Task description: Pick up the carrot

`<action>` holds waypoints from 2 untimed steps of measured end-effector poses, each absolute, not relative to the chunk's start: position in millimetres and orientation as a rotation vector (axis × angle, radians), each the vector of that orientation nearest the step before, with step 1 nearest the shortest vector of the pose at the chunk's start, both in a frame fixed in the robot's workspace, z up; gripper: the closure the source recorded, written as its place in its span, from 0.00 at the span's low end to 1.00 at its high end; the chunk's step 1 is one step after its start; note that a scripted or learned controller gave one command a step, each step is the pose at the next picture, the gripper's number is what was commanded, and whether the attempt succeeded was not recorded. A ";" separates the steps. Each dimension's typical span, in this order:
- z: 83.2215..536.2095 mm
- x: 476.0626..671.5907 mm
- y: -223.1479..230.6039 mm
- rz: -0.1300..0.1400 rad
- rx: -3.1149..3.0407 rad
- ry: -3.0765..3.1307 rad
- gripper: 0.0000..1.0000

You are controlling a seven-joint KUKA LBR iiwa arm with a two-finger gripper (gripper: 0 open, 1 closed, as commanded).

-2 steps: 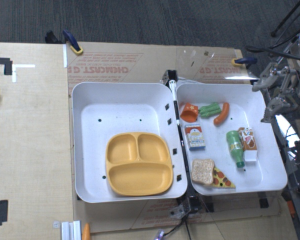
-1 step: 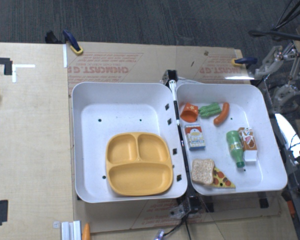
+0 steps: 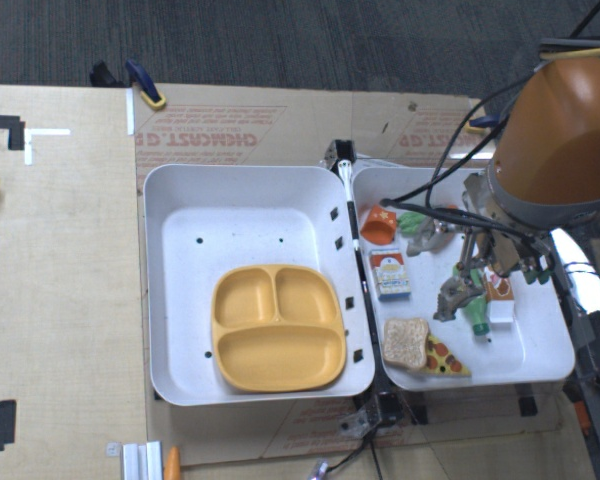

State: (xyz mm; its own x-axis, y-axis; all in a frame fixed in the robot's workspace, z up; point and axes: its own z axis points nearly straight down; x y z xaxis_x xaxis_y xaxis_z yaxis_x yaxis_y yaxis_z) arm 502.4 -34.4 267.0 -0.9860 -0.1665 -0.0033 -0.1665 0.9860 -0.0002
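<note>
Approach step. Carrot [image 3: 379, 226] lies at the far left corner of the right bin [image 3: 540, 368], near the divider, untouched. Hand [image 3: 458, 298] hangs mid-bin over a green bottle [image 3: 477, 314], well apart from the carrot; cannot tell its state under the cables. Also in that bin: small carton [image 3: 391, 274], bread slice [image 3: 405, 342], pizza slice [image 3: 445, 358]. Yellow divided plate [image 3: 278, 326] sits in the left bin [image 3: 170, 268]. Next: move the hand toward the carrot, then descend.
</note>
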 end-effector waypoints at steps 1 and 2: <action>395.1 528.1 16.0 -0.001 -0.933 2.989 0.00; 222.5 496.1 75.9 0.002 -1.304 2.855 0.00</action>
State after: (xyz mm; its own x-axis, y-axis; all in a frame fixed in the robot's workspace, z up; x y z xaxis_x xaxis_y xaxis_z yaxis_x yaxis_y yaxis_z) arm 496.1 75.9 222.5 -0.6548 -0.7558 -0.0030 -0.7558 0.6548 0.0001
